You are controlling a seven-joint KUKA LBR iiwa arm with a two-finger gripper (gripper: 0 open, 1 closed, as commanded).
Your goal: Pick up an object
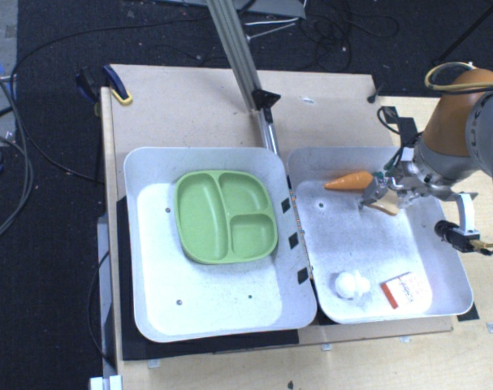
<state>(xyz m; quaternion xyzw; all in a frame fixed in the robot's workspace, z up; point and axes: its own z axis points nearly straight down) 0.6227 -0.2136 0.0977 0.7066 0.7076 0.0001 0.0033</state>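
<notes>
You're looking at an orange carrot [348, 181] lying near the back of the right bin [441, 295], tip pointing left, w/ a small tan block [383, 208] just beside its thick end. The end effector [382, 192] is sitting right at that end of the carrot, down low over the bin floor, approx. between carrot and block. Can't tell whether it's wide or narrow, the wrist is hiding that, and nothing is visibly lifted, so you shouldn't count anything as held.

Further out in the same bin, a white lumpy object [351, 284] is resting near the front, and a red-and-white packet [405, 290] is lying just to its right; both well apart from the arm. The left bin [149, 299] is carrying a green divided plate [227, 216], three compartments, nothing in them as far as you can see.

Both bins are sitting side by side on the tan table [189, 108], w/ a metal pole [238, 43] slanting in from the back.

Progress, as a judgement: approach looks done, arm is positioned at the carrot. Grasp and lift are both left, i.e. no object is up off the bin yet.
</notes>
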